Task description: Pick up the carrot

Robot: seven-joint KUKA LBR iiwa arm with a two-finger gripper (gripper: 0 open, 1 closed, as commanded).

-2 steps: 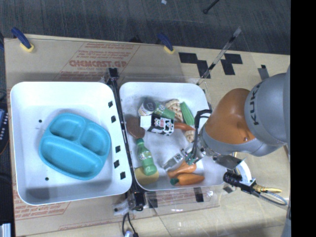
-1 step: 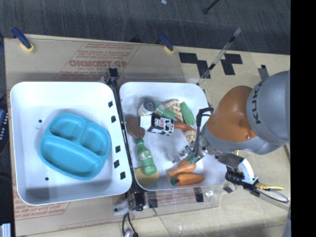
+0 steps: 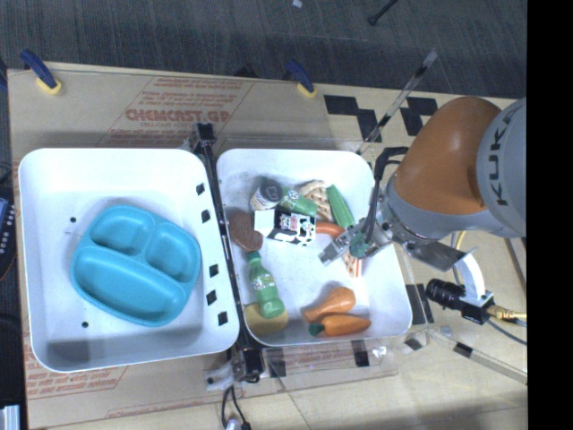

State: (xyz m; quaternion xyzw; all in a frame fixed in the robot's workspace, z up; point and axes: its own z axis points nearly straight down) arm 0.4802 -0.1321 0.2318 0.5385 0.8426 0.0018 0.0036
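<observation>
Nearest the lens, at front wall of R bin (image 3: pixel 291 271): carrot (image 3: pixel 345 325), orange w/ green top.

1. Position: carrot lies flat on bin floor, just inside front wall, toward front-right corner.
2. Long axis: approx. left-right in view, roughly parallel to front wall; green top points view-left.
3. Neighbours: orange lump (image 3: pixel 329 301) sits just behind carrot, touching or nearly so; can't separate the two w/ certainty. Green bottle (image 3: pixel 262 285) is to view-left, near the green top but apart from it.
4. Gripper (image 3: pixel 351 251): over mid-right of same bin, further back than carrot. Carrot therefore lies toward the lens from gripper, w/ the orange lump between. State of gripper (apart/together): cannot tell, tip too cluttered. Nothing seen held.
5. Arm (image 3: pixel 448 168): enters from view-right, over R bin's right wall.
6. Room: front wall is tight on carrot's near side and lump crowds the far side, so, in my judgement, closing across the short axis leaves little clearance. Bare floor to view-right of carrot gives the freest approach.
7. Risk (judgement): descent may catch the lump instead, or pin carrot against wall.
8. Further out: green veg (image 3: pixel 339 204) and b/w carton (image 3: pixel 291 225) at rear of R bin; L bin (image 3: pixel 54 177) w/ blue tray (image 3: pixel 134 262), well apart.
</observation>
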